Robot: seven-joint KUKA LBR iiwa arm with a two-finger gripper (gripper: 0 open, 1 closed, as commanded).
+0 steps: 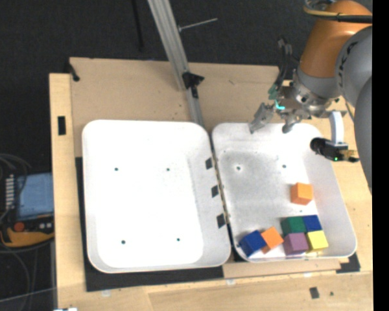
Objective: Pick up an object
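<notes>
Seven blocks (292, 233) sit in the right bin (259, 186), mostly near-right corner; one orange block (302, 193) lies apart. Gripper (272, 123) hangs over the far edge, fingers spread, holding nothing. Nothing picked yet. Left bin (149, 193) beside it, tan bench (129, 89), dark floor.

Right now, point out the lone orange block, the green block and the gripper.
Lone orange block (302, 193), camera view, middle of its top face.
Green block (293, 225), camera view, middle of its top face.
Gripper (272, 124), camera view, midway between its fingertips.
</notes>
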